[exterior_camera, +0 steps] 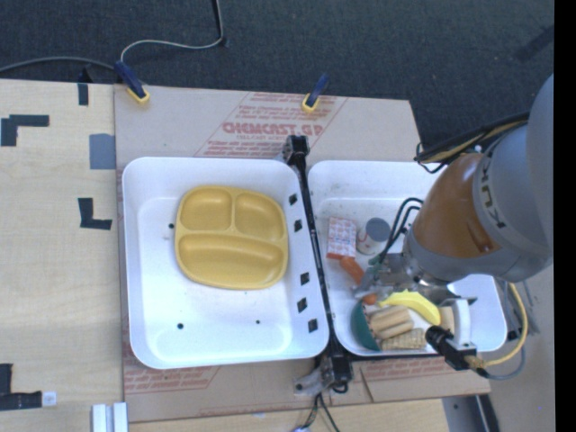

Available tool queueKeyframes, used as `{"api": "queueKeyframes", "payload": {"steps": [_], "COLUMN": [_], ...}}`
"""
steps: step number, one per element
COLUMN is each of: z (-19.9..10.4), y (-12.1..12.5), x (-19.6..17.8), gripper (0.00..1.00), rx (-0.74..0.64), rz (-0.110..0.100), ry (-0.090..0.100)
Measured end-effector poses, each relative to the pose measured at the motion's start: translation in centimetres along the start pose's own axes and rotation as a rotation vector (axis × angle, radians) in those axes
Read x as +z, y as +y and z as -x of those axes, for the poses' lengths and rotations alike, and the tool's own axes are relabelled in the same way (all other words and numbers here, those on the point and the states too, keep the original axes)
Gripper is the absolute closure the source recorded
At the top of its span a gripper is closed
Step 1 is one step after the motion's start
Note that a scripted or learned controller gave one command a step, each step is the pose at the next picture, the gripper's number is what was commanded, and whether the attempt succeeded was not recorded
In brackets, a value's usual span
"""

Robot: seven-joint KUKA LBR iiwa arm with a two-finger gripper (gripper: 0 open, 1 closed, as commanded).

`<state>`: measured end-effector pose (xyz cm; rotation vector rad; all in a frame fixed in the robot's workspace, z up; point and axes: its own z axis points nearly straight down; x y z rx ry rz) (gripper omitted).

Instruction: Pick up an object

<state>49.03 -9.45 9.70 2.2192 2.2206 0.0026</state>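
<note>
The right bin (468, 329) holds a heap of small items. A white and red packet (340, 234) lies near its left wall, with a grey can (373, 235) just right of it. Below them is an orange carrot-like piece (344, 265). A yellow banana (416, 305) rests over tan bread sticks (396, 328) and a dark green dish (363, 328) at the bin's front. My gripper (376, 283) is low in this bin, right above the heap between the carrot piece and the banana. The wrist hides what lies directly under it.
The left bin (148, 259) bears a yellow divided plate (231, 238). A black divider with clips (306, 241) runs between the bins. The arm's orange band (450, 216) and grey body cover the right bin's right half. Cables hang at the front right (499, 354).
</note>
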Motion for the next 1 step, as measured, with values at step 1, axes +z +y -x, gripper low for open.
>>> {"api": "queueKeyframes", "payload": {"steps": [1], "z": [-7.58], "y": [-0.63], "x": [-8.7], "gripper": [1.0], "rx": [-0.001], "rz": [-0.004], "ry": [0.001]}}
